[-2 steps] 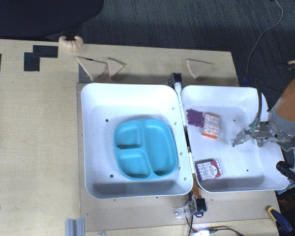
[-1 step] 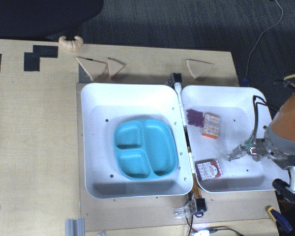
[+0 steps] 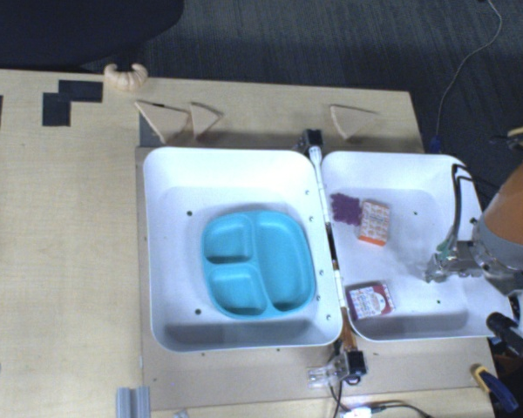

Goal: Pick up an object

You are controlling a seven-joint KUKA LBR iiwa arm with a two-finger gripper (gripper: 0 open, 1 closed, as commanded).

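Three small things lie in the right shallow white bin (image 3: 418, 190): a dark purple scrap (image 3: 345, 206), an orange-and-white printed packet (image 3: 375, 222) just beside it, and a dark red square packet (image 3: 370, 300) near the front wall. The hand (image 3: 442, 266) hovers at the bin's right side, holding nothing; whether it is wide or narrow I cannot tell. This looks like the approach step, and the next move calls for shifting left over one packet and descending.

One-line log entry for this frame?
gripper: over right white bin, nothing held | purple packet, orange-edged card, red-white pack: untouched | blue divided tray: left bin
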